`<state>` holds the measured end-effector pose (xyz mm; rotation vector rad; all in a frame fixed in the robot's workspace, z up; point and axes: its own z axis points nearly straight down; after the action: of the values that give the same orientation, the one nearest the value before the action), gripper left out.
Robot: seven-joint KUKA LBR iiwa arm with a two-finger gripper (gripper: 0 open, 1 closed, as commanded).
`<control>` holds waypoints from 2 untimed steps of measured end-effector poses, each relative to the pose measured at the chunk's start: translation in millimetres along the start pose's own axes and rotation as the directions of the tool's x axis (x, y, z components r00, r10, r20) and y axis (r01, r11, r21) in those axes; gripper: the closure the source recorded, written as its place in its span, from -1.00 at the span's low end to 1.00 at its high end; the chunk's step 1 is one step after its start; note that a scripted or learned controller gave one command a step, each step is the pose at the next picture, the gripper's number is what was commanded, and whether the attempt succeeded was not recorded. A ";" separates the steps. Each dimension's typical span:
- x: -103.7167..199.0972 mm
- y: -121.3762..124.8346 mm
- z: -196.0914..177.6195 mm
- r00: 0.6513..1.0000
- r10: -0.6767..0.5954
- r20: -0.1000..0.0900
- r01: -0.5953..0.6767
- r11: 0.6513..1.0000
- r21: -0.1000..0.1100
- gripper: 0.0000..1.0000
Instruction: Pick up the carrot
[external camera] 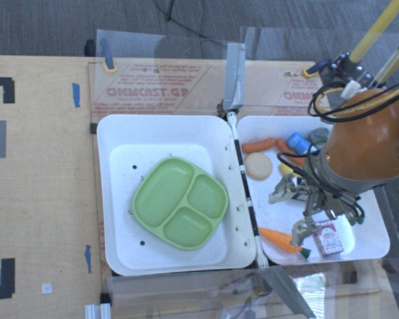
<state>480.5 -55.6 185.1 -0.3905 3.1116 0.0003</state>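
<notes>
From the overhead camera I have the gripper [310, 212] low in the right bin [379, 244], with the arm's orange band [369, 141] just above it. The jaws are spread and grasping nothing; I can see bare bin floor between the two fingers.

The carrot [279, 239] lies just below and to the left of the jaws, on the near side, its green stem end pointing toward the lower finger. That finger's tip sits right beside the stem end; I can't tell whether it touches. A small pink carton [329, 239] lies just below the jaws on the right, close to the stem.

Above and left of the jaws sit a round cream disc [259, 167] and a second orange piece [265, 145], possibly another carrot, with a blue object [297, 142] beside it. The left bin [113, 178] holds a green divided plate [179, 203], well clear of the jaws.

My worry: the jaws aren't centred over the carrot. Closing here would likely catch nothing, or pinch only the stem and flick the carrot toward the bin wall. The carton could also get caught in the grip.
</notes>
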 end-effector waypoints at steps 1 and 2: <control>-23.7 65.9 0.0 0.997 -0.072 0.001 0.072 0.997 -0.001 -1.00; -13.7 21.0 0.1 0.923 -0.384 0.001 0.384 0.923 -0.001 -1.00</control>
<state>488.6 -31.9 185.1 -0.9923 2.9739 0.0006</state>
